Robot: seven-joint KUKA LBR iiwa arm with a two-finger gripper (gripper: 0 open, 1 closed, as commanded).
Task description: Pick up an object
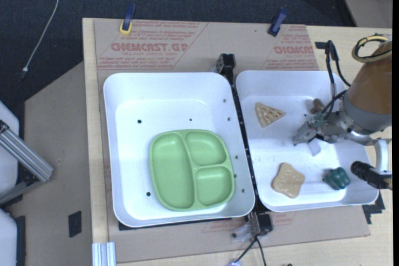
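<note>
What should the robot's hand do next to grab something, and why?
Probably slide a little left and lower. The gripper sits in the right bin with nothing visibly held, and the triangular toy lies closest, with bare floor around it.

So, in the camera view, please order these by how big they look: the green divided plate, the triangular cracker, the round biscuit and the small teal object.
1. Green divided plate, by far the largest.
2. Round biscuit.
3. Triangular cracker, only slightly smaller than the biscuit; these two are close.
4. Small teal object, the smallest.
</note>
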